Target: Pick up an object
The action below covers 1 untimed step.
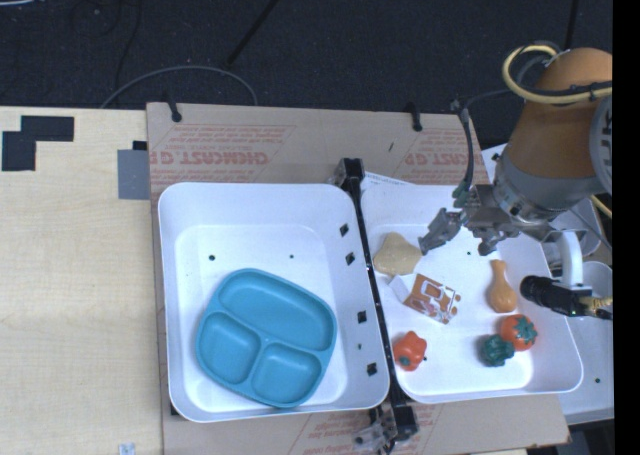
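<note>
Front: you see the left bin [180, 243] holding a blue plate [265, 337] with three compartments.
Right bin [560, 373]: red pepper [409, 349], printed packet [433, 296], beige lump [396, 256], orange gourd [501, 288], tomato [518, 332], green piece [494, 350].
Gripper [462, 228]: above the right bin's back, fingers spread, holding nothing.
Writing: cardboard [260, 143] print, mirrored; you can't read it.
Surface: light wood bench [70, 293], dark floor behind.

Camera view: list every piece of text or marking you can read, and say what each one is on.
"CHEMCREST, G": red print, upside down, on the cardboard sheet behind the bins.
More red print on the cardboard's right and bottom edges: too faint to read.
Orange pattern on the small white card in the right bin: no legible words.
</note>
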Available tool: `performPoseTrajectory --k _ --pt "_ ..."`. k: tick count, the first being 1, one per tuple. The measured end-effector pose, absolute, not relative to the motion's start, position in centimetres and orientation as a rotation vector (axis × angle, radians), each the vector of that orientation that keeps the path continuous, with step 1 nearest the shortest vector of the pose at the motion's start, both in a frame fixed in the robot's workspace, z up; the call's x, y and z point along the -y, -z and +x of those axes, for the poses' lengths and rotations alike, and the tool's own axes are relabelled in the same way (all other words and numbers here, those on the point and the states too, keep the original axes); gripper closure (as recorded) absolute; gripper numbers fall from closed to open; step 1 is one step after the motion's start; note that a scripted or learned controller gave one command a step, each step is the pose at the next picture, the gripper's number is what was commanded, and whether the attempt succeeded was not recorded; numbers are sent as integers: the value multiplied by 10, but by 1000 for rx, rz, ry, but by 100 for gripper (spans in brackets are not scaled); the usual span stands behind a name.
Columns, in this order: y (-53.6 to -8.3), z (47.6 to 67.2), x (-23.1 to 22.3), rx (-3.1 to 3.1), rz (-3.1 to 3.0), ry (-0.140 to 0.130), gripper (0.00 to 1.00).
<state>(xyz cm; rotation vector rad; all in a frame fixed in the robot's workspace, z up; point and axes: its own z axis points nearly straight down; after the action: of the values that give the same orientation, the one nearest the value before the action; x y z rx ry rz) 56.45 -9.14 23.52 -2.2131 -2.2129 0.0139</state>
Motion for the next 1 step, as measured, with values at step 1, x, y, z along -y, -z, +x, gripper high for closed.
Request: performPoseTrajectory --k 1 --pt "-241 567 92 2220 -2218 -3 0"
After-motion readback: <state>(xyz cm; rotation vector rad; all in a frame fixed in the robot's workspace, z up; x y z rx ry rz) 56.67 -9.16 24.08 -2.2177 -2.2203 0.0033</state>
